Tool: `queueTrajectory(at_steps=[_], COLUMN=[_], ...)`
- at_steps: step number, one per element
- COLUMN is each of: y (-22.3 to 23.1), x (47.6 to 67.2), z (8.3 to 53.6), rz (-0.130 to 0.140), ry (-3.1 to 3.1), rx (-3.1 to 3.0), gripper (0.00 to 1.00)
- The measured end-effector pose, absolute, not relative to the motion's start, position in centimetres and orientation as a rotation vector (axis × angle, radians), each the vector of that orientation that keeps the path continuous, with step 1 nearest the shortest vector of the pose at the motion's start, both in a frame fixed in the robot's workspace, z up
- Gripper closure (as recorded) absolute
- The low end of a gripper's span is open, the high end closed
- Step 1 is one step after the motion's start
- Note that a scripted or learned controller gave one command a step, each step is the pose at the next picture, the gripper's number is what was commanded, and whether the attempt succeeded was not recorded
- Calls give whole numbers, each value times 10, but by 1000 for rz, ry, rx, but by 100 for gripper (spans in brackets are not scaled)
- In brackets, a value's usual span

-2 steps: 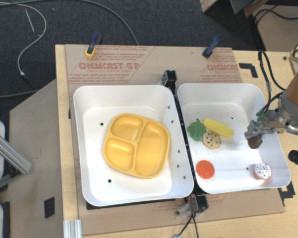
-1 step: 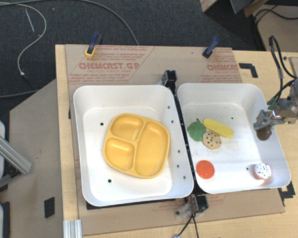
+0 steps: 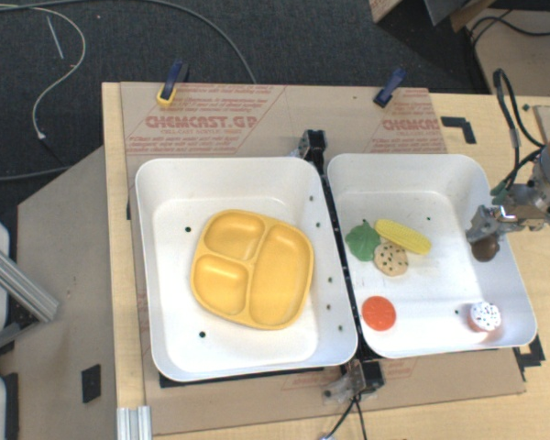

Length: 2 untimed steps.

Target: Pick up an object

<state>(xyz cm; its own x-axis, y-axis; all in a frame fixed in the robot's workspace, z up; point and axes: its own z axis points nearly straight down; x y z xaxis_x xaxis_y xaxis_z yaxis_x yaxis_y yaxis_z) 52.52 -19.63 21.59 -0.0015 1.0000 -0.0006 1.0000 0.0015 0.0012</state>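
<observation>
The right bin (image 3: 440, 177) holds a green leafy piece (image 3: 361, 240), a yellow corn cob (image 3: 403, 237), a speckled cookie (image 3: 390, 260), an orange round piece (image 3: 379, 313) and a white dotted piece (image 3: 484, 316) in the near right corner. My gripper (image 3: 484, 238) hangs over the bin's right wall, right of the corn and above the white dotted piece. A small brown lump (image 3: 484, 249) shows at its tip; whether it is a held thing or part of the gripper is unclear.
The left bin (image 3: 156, 200) carries a yellow divided plate (image 3: 253, 268). Clamps (image 3: 171, 82) (image 3: 389, 87) pin the cardboard at the back. Cables (image 3: 509, 108) run along the right side by the arm (image 3: 543, 186).
</observation>
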Motion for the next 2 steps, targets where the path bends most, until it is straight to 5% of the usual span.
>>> queueTrajectory(at_steps=[2], y=[-100], x=[562], z=[206], rz=[2], ry=[2229], rx=[2215], gripper=[100])
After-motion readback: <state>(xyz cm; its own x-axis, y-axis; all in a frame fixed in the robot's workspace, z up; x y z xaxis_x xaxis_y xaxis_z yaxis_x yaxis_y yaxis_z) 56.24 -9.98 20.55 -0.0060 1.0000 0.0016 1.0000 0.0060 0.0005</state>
